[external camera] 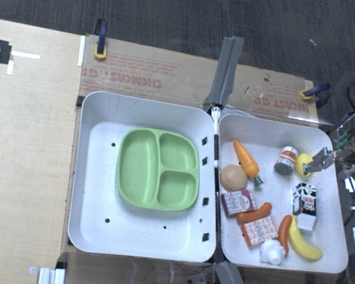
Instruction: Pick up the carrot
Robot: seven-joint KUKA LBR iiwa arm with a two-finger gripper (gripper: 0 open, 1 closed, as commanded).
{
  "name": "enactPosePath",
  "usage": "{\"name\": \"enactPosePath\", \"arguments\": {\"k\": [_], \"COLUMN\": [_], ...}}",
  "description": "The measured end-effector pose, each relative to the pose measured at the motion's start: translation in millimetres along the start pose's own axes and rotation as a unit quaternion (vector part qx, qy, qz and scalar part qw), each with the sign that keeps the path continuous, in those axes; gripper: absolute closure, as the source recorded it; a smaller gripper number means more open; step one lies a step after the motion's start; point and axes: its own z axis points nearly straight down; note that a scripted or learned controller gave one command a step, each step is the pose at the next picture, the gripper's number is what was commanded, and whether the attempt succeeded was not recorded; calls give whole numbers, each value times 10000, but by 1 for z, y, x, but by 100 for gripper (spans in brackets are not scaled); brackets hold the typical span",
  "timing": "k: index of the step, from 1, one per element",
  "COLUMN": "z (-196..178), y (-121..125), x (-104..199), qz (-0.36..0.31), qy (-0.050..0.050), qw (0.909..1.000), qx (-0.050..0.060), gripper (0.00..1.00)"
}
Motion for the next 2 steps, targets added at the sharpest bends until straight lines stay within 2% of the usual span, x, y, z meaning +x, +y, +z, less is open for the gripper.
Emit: {"name": "enactPosePath", "arguments": {"k": [1,2], "z": [71,122], "y": [15,19], "x": [45,87], "qz": [-1177,-2563], "qy": [3,-2], "qw": [9931,9666], "qx": [1,-14], "gripper": [0,0]}}
